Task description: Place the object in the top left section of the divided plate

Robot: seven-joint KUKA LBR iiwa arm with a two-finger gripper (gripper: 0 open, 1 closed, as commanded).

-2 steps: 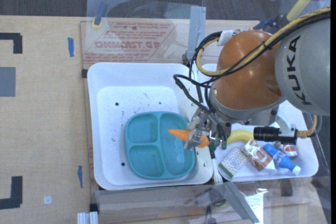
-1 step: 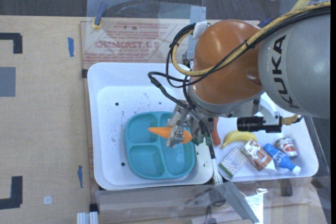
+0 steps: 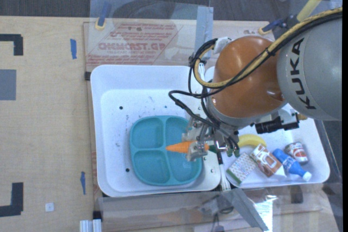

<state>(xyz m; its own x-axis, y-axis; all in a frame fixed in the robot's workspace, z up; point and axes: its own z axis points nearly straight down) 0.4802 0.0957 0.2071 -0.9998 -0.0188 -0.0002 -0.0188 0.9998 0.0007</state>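
End effector (image 3: 197, 145) closed on one orange carrot (image 3: 179, 146), held over one blue divided plate (image 3: 149, 165) in the left of two white bins (image 3: 106, 117); right bin holds four items.

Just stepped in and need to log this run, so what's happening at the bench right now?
The KUKA arm reaches in from the right, its end effector low over the right side of the teal divided plate in the left bin. An orange carrot sits at its tip, lying across the plate's ridge; whether it is gripped is unclear. The right bin holds a banana, a can, a blue bottle and cartons.
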